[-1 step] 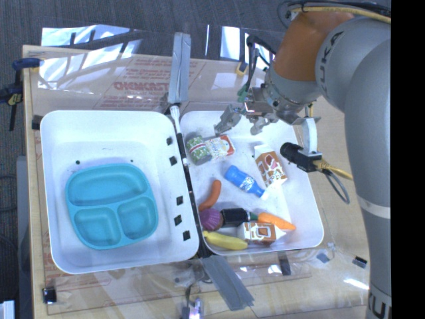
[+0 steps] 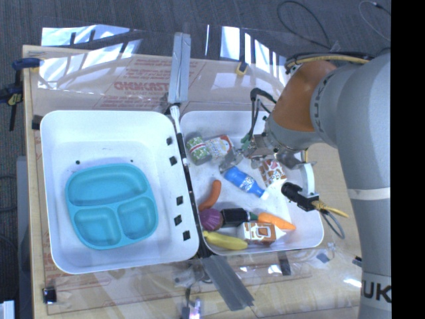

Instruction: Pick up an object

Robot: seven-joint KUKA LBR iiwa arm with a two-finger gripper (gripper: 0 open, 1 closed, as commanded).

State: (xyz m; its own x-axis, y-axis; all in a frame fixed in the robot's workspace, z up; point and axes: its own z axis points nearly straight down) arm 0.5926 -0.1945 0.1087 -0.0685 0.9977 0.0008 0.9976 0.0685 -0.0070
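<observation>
Two bins on surface: right bin (image 2: 307, 178) crowded with toy food; end effector (image 2: 251, 150) low beside blue bottle (image 2: 243, 181), likely lining up grasp; finger state unclear.

2 white bins (image 2: 53, 178), 1 blue tray (image 2: 109, 205), approx 9 small items.

cam: fixed overhead | slanted down | both bins (image 2: 106, 121) framed | arm (image 2: 345, 111) enters right
</observation>
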